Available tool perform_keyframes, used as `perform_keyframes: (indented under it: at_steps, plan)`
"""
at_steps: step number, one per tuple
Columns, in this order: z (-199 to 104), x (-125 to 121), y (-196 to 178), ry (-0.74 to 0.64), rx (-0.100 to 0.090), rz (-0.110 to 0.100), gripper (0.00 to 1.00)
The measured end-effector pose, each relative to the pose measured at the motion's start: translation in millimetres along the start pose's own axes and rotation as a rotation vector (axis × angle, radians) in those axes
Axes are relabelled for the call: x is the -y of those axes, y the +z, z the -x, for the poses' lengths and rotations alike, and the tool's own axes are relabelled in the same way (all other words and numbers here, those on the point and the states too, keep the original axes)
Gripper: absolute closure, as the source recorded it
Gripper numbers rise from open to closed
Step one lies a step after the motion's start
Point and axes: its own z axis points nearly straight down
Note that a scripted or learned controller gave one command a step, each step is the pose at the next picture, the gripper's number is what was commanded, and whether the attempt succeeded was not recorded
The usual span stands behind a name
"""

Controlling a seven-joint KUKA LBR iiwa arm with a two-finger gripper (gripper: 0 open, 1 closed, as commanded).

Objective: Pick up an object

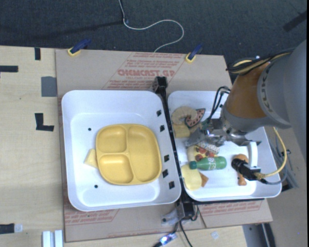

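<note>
My gripper (208, 136) is low over the middle of the right bin (268, 189), amid a pile of toy food. Just below it lie a small red-and-white striped piece (205, 150) and a green bottle (209, 163) on its side. To the gripper's upper left sit a tan pastry (181, 114) and a watermelon-like wedge (197, 118). A yellow wedge (192, 179) lies at the bin's front left. I see nothing clearly held.
The left bin (77, 112) holds a yellow divided plate (129, 153) with a pale yellow piece (90, 158) poking out at its left. An orange piece (240, 158) lies at the right bin's right side. A black divider (167, 138) separates the bins.
</note>
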Motion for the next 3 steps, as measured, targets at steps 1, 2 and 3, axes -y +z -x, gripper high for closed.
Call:
perform_keyframes:
  at_steps: [1,2,3]
  plan:
    - [2.1,-1.7,14.9,0.002,0.002,0.003,0.00]
    - [2.1,-3.9,1.9,0.001,0.004,0.010,1.00]
    - [5.7,5.0,-49.1,0.002,-0.004,0.000,1.00]
